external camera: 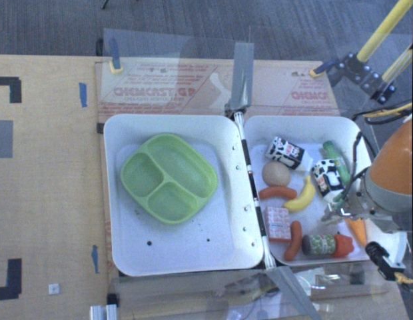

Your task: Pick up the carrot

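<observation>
The left bin (126,245) holds a green divided plate (168,177) with three compartments, lying toward the bin's upper left. The right bin (260,129) holds a crowd of toy foods: a black-and-white carton (284,152) at the top, a second black-and-white carton (326,177) to its right, a green item (333,153) near the upper right wall, a tan egg-shaped item (276,174), a red sausage (277,193) just below it, a yellow banana (302,197) beside that, a pink-and-white packet (278,223), another red sausage (294,239) tilted near the lower wall, and a dark green can with a red end (324,245) lying on its side.

The carrot (358,231) lies at the right bin's right side, just right of the can and directly below the hand (341,209). The hand hangs low over that corner, partly covering the carrot; I cannot tell whether it is apart or together.

Red lettering on the cardboard sheet (160,89) behind the bins is too blurred to read surely. On the tabletop (46,199), blue tape strips (82,94) and black corner marks (12,89) lie left of the bins, well apart from them
</observation>
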Motion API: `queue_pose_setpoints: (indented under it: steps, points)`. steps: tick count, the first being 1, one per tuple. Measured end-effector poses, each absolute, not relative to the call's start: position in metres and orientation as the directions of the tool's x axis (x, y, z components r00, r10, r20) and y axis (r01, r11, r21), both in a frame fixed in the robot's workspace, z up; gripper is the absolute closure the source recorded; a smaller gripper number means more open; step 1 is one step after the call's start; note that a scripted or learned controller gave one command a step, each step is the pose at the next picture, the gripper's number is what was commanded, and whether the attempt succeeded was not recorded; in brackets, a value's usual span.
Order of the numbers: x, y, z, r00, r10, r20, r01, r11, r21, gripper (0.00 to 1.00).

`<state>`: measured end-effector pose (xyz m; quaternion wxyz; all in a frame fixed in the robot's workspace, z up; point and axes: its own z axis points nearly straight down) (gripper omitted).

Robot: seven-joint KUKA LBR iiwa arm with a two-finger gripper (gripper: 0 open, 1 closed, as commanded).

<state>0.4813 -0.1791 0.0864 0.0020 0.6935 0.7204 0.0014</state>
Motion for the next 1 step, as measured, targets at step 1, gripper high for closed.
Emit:
queue_pose_setpoints:
  steps: [1]
  points:
    - [0.4804, -0.1796, 0.0938, -0.036, 0.999, 0.001, 0.999, 0.036, 0.001, 1.00]
